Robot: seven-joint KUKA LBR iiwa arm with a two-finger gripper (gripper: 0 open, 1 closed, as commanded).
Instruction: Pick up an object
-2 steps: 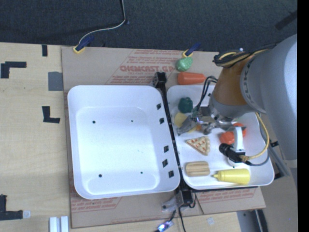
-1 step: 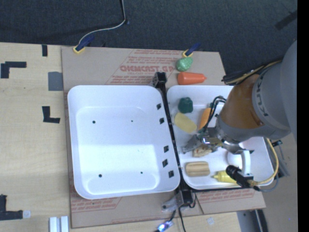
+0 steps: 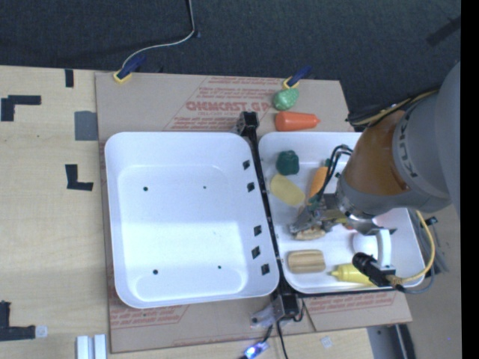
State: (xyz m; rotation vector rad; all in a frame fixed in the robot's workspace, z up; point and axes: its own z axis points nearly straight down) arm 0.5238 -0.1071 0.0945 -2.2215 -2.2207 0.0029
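the bench [image 3: 45, 223] carries a cardboard sheet [image 3: 217, 99], and on that sit two shallow white bins side by side. the left bin [image 3: 179, 215] shows only its bare floor. the right bin [image 3: 415, 238] holds the clutter. the arm [image 3: 397, 163], grey with an orange band, reaches in from the right over that bin. the gripper [image 3: 314, 217] hangs low among the objects near the bin's middle; whether it is released or clenched cannot be told from here. just beside it lies a pale yellow lump [image 3: 287, 190], with a dark green block [image 3: 287, 161] above it and a thin orange stick [image 3: 319, 178] to the right. a tan block [image 3: 306, 260] lies near the front wall, next to a yellow bottle [image 3: 346, 274]. outside the bin, on the cardboard, rest an orange carrot [image 3: 296, 121] and a light green lump [image 3: 286, 99].
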